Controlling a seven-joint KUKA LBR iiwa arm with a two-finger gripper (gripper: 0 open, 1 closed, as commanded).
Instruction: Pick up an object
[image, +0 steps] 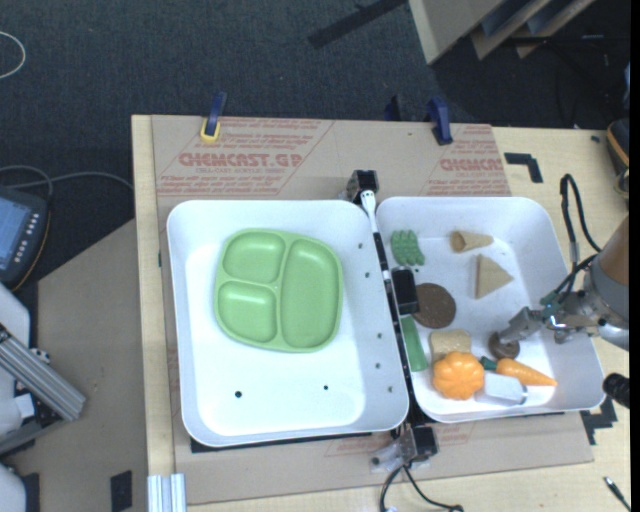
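The right bin (535, 215) holds several toy foods: a green ridged piece (405, 247), a small tan piece (468, 240), a tan wedge (490, 275), a brown disc (433, 305), a cream block (449, 342), an orange pumpkin (458, 376) and a carrot (522, 372). My gripper (508, 340) reaches in from the right and hangs low in this bin. It sits just above the carrot's green end and to the right of the cream block. Nothing is visibly held by it.
The left bin (200, 400) carries a green divided plate (278, 290). A green stick (413, 342) and a black clip (403, 290) lie along the wall between the bins. A small white and blue item (505, 393) rests under the carrot. Cables run at the right edge.
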